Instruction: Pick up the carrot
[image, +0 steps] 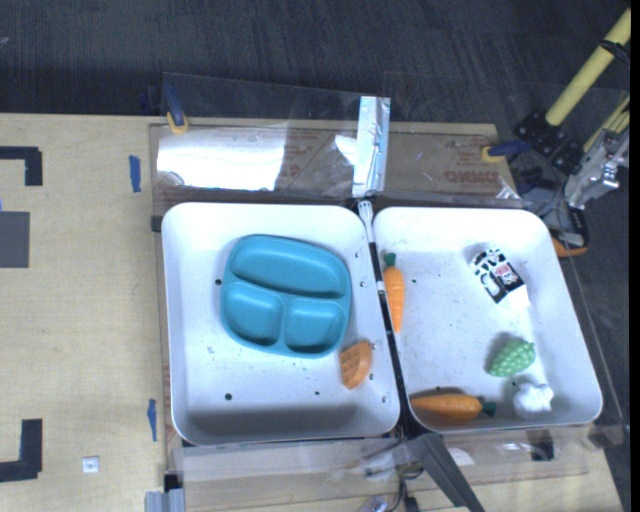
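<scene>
— Where's the claw (598, 178)?
— Past the right bin's (455, 232) far right corner, off the bench; I cannot tell how open it is, and nothing shows in its hold.
— The carrot (394, 292)?
— Along that bin's left wall, leaf end far. A second carrot (447, 405) lies at its near edge, beside a green toy (510, 357).
— The left bin (190, 300)?
— A blue plate (285, 295).

Two bins (190, 400), two carrots (394, 290), one blue tray (285, 295).
</scene>
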